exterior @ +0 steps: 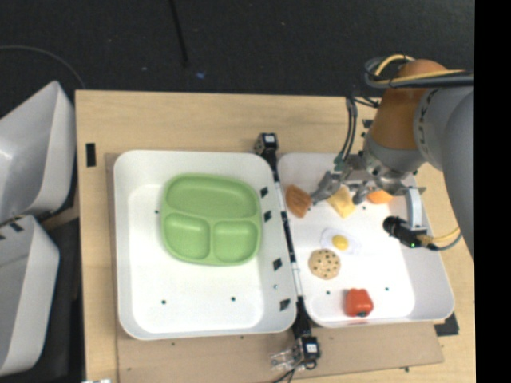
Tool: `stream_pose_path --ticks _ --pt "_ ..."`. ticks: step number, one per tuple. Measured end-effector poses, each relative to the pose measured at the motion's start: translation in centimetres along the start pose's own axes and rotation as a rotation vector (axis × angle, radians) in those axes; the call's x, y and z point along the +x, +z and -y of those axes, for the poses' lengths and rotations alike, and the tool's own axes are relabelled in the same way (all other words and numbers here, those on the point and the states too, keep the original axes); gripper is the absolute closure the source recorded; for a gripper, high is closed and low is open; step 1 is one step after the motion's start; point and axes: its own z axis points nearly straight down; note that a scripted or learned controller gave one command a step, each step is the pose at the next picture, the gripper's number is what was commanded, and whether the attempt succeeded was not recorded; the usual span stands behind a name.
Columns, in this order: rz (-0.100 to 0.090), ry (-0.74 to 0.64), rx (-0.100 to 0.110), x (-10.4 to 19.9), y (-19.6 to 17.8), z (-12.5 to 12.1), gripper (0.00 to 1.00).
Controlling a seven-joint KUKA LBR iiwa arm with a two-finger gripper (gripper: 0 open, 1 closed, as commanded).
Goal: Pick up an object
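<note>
Light wooden bench [200, 118] carries two shallow white bins side by side. Left white bin [136, 294] holds a pale green plastic divided plate [211, 218] with three compartments, sitting toward the far half. Right white bin [423, 286] holds the loose items: a pale yellow wedge-shaped block like cheese [343, 203] toward the far side, a brown-orange piece like a bread crust [298, 201] at the bin's far left by the dividing wall, a small orange item [380, 197] just right of the wedge and partly hidden by the arm, a white disc with a yellow centre like a fried egg [339, 241] mid-bin, a round tan speckled cookie [324, 263] just near of it, and a red blocky item [358, 302] at the near edge. Grey arm with its orange band [399, 118] reaches in from the right over the far part of the right bin. The tool [345, 188] is low over the yellow wedge; its dark fingers look spread, one slanting toward the crust piece, one on the wedge's right, but whether they touch or grip the wedge I cannot tell. Nothing is visibly lifted; every item appears to rest on the bin floor. Judgement: the approach looks about done, with the wedge the likely target; closing, lifting and confirming the hold remain.
</note>
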Motion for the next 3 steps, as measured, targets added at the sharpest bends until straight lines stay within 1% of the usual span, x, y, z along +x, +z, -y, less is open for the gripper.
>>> stream_pose_path --ticks 1,2,3 --pt "0.001 0.002 -0.007 -0.1 -1.5 -0.2 1.00" --pt "0.000 -0.001 -0.010 0.5 -7.1 0.4 1.00" --pt "0.001 -0.002 -0.008 0.3 -10.1 0.3 1.00"
